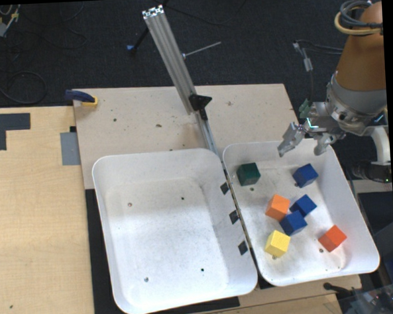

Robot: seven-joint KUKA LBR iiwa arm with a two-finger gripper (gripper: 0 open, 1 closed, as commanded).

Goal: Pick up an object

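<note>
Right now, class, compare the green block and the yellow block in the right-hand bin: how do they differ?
The green block is dark green; the yellow block is bright yellow. The green block sits alone near the bin's far left corner, while the yellow block sits nearer the front, close to a blue block. Both are small cubes resting on the floor of the same white bin.

Coloured cubes in the white right bin [359, 206]

One green cube [248, 174], three blue cubes [305, 175], two orange cubes [277, 207] and one yellow cube [277, 243] are seen.
</note>
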